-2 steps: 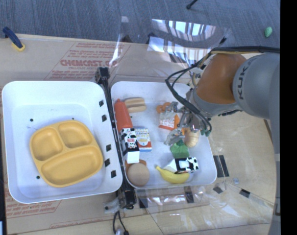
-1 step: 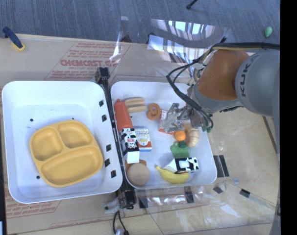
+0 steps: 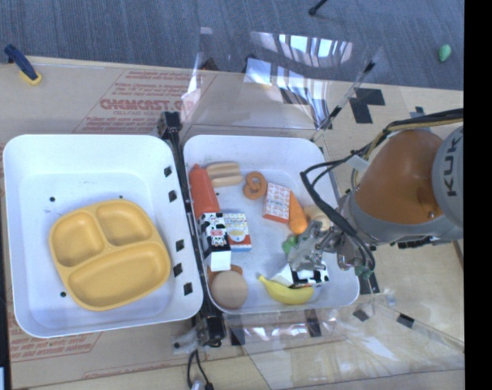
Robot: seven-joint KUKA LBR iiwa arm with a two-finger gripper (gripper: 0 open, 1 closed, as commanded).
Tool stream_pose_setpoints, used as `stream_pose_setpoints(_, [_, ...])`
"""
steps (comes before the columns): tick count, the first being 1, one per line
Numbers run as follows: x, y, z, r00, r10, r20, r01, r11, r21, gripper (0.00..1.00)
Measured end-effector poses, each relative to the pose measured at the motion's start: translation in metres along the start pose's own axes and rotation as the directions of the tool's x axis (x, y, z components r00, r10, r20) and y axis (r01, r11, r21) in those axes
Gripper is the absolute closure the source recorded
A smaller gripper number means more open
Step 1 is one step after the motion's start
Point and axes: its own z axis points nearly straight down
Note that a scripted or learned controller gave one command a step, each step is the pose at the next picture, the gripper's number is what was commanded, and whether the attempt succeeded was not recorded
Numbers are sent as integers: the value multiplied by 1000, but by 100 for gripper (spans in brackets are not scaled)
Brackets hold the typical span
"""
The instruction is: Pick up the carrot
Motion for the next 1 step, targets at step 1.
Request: stream_pose_setpoints(1, [-83,21,48,985,-171,7,171,985,1,100])
